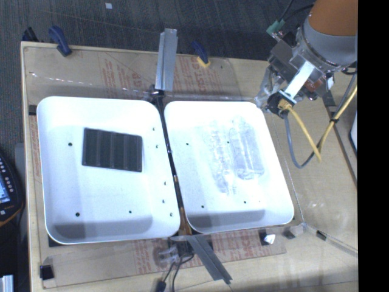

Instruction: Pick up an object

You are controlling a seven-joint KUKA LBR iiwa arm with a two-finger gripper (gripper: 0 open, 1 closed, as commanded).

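Gripper point(271, 100) hangs over right bin's point(276, 208) far-right corner — fingers: can't tell. Dark pad point(112, 150) in left bin point(48, 218); clear plastic item point(237, 154) in right.

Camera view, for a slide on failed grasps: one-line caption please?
Gripper poised at right bin's far corner; clear plastic item inside, dark ridged pad in left bin.

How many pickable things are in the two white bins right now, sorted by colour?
Dark grey: 1, the flat ribbed rectangular pad in the left white bin.
Clear: 1, the crinkled transparent plastic package in the right white bin.
Total: 2.
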